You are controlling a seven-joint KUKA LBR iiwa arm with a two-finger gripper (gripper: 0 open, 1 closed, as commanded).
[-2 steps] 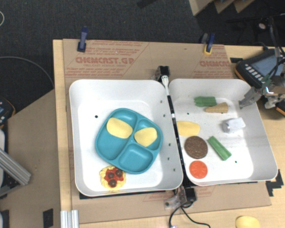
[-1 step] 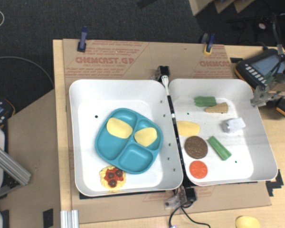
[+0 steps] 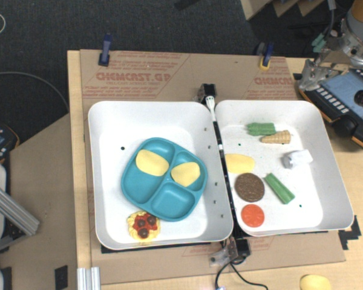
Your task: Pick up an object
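Picking hasn't begun: arm (image 3: 358, 26) sits top right, well apart from the right bin (image 3: 327, 162) w/ the candidates; claw (image 3: 317, 71) state can't tell. Best bet, imo: green stick (image 3: 279, 188), clear on both sides. Brown disc (image 3: 250, 186) and red disc (image 3: 252, 215) lie flat, harder.

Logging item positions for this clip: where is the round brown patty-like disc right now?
The round brown disc lies in the right white bin, near its left wall, between the yellow piece above and the red-orange disc below.
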